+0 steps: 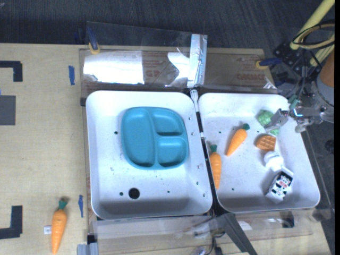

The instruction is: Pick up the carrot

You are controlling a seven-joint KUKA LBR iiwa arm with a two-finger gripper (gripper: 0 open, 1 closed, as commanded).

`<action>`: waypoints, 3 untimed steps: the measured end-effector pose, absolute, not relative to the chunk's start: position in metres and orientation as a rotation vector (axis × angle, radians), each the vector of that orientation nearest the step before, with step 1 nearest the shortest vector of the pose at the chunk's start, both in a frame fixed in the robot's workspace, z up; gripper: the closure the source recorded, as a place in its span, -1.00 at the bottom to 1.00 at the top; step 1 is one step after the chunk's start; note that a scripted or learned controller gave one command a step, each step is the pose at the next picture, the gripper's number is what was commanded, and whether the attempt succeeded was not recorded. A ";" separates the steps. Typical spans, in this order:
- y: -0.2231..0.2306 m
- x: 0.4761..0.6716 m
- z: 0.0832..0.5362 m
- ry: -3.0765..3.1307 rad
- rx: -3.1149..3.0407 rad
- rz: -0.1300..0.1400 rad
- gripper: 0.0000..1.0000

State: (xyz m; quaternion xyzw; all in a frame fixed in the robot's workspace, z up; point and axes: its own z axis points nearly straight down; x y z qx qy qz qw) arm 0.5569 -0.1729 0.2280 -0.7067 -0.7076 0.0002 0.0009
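An orange carrot [237, 141] with a green top lies tilted in the middle of the right bin [249, 203]. A second carrot [215, 167] lies against that bin's left wall. A third carrot [58, 225] rests on the wooden bench, outside the bins at the lower left. My gripper [290, 121] hangs over the right bin's upper right corner, to the right of the middle carrot and apart from it. It is open, with nothing between its fingers.
The right bin also holds a green piece [264, 116], an orange waffle-like piece [265, 142] and a small white bottle with black patches [279, 183]. A blue divided plate [155, 137] lies in the left bin [106, 185]. Cables [308, 41] hang at the upper right.
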 end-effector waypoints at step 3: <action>-0.107 0.567 0.099 -2.166 -2.287 -0.010 1.00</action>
